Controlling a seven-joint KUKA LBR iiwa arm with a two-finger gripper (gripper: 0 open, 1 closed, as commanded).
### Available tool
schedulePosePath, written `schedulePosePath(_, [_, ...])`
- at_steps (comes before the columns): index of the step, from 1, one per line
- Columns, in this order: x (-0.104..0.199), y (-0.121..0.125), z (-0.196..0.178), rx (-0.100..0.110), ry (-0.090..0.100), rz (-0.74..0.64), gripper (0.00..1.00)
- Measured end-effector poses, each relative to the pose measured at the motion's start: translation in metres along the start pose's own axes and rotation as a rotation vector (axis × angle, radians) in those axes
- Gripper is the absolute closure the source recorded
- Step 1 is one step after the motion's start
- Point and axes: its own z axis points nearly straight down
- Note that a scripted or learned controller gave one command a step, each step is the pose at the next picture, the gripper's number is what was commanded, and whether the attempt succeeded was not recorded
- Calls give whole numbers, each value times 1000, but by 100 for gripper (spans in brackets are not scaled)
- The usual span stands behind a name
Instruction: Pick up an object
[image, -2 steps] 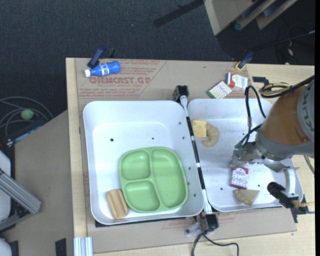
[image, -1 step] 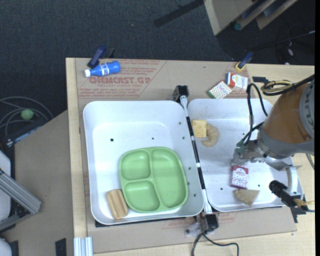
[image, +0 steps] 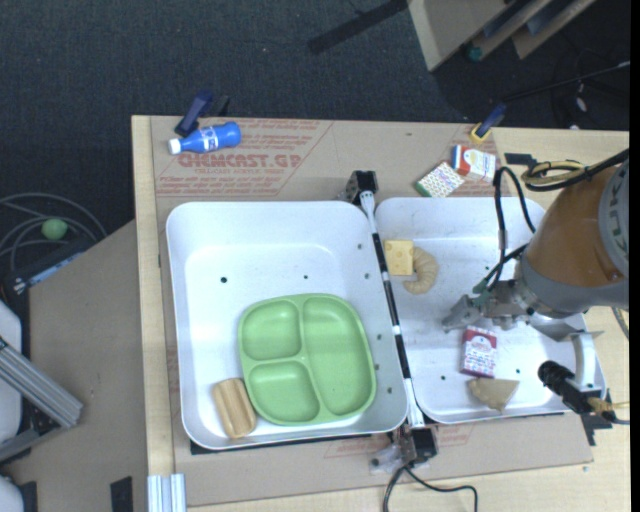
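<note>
On the tabletop (image: 150, 300), two shallow white bins sit side by side. The left bin (image: 200, 240) carries a green divided plate (image: 305, 357) toward its near edge, with a tan bread-like block (image: 233, 407) just beside the plate at the bin's near-left corner.

In the right bin (image: 440, 215), a yellow cube (image: 399, 257) touches a pale curved pastry (image: 424, 271) close to the bin's left wall. Nearer the middle, the gripper (image: 482, 310) hangs low over the bin floor on a grey arm with an orange band (image: 575, 230) — whether it is spread or clenched cannot be told from this slant, and nothing is seen held in it. Just beside and below it, toward the bin's near edge, lies a small red-and-white carton (image: 480, 352), and beyond that a tan wedge (image: 494, 392) rests near the near-right corner.

The likeliest target looks to be the carton, lying just off the gripper's line rather than squarely under it. The risks from here: a descent that lands beside the carton and closes on bare floor, or clips its edge and skids it toward the wedge — the carton lies flat, leaving little to pinch.
</note>
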Motion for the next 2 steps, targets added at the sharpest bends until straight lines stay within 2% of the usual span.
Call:
schedulePosePath(1, [7,-5,21,6,4,-2,0])
schedulePosePath(2, [7,-4,9,1,3,-1,100])
